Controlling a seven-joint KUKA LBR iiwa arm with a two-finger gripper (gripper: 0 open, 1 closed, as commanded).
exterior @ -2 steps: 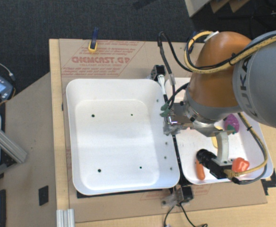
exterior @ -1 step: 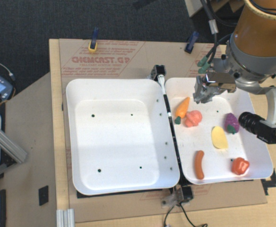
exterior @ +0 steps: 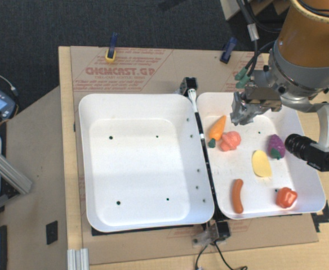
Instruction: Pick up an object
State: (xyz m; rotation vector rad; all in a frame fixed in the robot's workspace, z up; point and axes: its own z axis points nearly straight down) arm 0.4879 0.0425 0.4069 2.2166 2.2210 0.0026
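Bins come first: the left bin [exterior: 136, 162] sits beside the right bin [exterior: 305, 193], which holds the toys. Gripper [exterior: 242, 117] hovers over the carrot [exterior: 217, 127]; whether its jaws are apart, I cannot tell. Carrot looks light, hard, slick plastic, best pinched across its middle.

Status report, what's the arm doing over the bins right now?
Pincer above right white bin, nothing held. Orange toy carrot, pink lumpy toy beside it.

Bench [exterior: 130, 66] bears left bin [exterior: 88, 151] beside right bin [exterior: 308, 187].
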